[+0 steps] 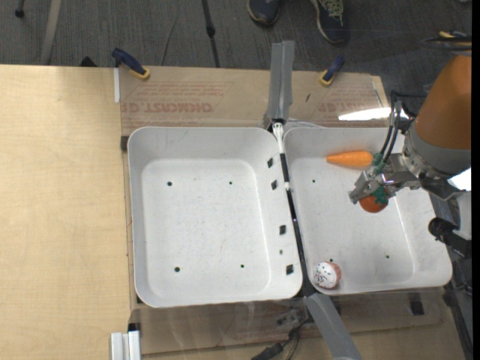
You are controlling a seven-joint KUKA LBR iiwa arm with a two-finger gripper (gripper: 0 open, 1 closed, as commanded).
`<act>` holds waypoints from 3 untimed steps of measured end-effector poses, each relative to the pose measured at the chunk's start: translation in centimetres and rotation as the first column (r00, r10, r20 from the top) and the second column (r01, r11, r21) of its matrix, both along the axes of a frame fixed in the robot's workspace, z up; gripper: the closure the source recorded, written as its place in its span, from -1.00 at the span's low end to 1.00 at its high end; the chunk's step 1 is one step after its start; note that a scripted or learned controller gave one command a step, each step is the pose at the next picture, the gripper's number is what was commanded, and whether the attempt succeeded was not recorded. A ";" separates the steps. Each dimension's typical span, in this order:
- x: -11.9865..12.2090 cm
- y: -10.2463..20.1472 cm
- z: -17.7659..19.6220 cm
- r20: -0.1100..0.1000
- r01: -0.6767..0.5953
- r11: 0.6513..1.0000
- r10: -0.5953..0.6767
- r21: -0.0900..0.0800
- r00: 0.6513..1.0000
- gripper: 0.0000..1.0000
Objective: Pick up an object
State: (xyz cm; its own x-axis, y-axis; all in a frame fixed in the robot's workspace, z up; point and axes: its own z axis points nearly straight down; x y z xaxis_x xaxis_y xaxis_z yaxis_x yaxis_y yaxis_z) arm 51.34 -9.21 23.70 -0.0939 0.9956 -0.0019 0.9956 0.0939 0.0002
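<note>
The gripper (370, 191) hangs over the right bin (420, 276), its fingers closed around a small red-orange object with a bit of green on it (373, 202); the object sits between the fingertips, just under the wrist hardware. Whether it is lifted clear of the bin floor cannot be told from this slanted view.

Just above and slightly left of the gripper, an orange carrot-shaped toy (350, 158) lies on the floor of the same bin, near the gripper but not touching it. Well below and to the left of the gripper, in the bin's near corner, rests a small white ball with dark and reddish speckles (326, 274), close against the wall.

Far to the left of the gripper, across the dark divider strip where the two rims meet, is the left bin (139, 201), its bare floor marked by four small dark dots.

Beyond both bins, above and left of the gripper, a brown cardboard sheet (187, 100) lies flat on the bench with reddish printed lettering, upside down from this view; it appears to read "CHEMCAST", and a further short piece of text beside it is too faint to make out.
</note>
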 end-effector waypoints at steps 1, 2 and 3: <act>0.1 0.6 0.0 0.001 0.139 0.990 -0.139 0.000 0.990 1.00; 3.0 -2.4 -4.7 -0.003 0.038 0.999 -0.038 0.001 0.999 1.00; 3.0 -2.4 -4.7 -0.003 0.038 0.999 -0.038 0.001 0.999 -1.00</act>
